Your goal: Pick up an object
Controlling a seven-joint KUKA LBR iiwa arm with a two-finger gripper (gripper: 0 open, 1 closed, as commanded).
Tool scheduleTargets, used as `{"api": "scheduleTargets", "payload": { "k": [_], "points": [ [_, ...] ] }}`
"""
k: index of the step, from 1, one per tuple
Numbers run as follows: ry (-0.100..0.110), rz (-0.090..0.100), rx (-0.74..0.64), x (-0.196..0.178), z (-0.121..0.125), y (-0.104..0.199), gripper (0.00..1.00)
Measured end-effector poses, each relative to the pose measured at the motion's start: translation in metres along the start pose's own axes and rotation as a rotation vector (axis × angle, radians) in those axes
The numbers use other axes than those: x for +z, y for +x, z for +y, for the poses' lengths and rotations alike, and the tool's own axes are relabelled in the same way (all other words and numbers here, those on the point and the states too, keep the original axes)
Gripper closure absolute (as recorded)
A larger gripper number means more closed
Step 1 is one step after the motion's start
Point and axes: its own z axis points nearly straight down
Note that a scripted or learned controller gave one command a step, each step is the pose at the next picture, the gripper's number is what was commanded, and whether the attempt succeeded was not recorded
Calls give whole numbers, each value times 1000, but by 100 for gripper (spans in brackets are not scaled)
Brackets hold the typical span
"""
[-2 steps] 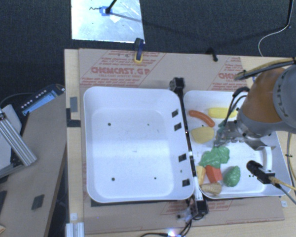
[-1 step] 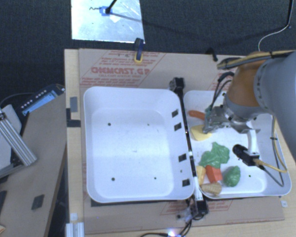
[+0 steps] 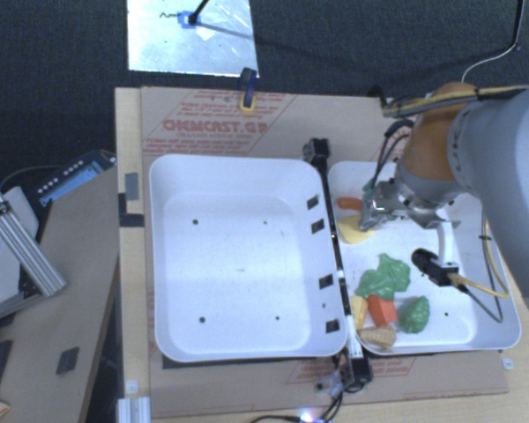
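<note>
The pincer (image 3: pixel 368 219) hangs low in the right bin (image 3: pixel 489 329), just above a yellow object (image 3: pixel 353 232) near the orange piece (image 3: pixel 348 204); its grip state I cannot tell. Green objects (image 3: pixel 386 277) lie nearer the front.

Six small objects lay in the right shallow white bin (image 3: pixel 489 329). A flat pale yellow piece (image 3: pixel 353 232) rested near the bin's left wall, with a small orange elongated piece (image 3: pixel 347 204) just above it. A crumpled bright green soft item (image 3: pixel 384 276) lay mid-bin. Below it clustered a red-orange block (image 3: pixel 381 310), a darker green rounded lump (image 3: pixel 414 315), and a tan rounded piece (image 3: pixel 377 336) near the front wall.
</note>
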Motion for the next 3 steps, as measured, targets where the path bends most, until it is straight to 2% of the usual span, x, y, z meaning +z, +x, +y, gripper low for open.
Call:
{"api": "scheduleTargets", "payload": {
  "k": [1,2,3],
  "points": [
    [1,0,1,-36,-6,0,100],
    [4,0,3,2,-7,0,100],
    [9,1,6,2,-65,-4,100]
  ]
}}
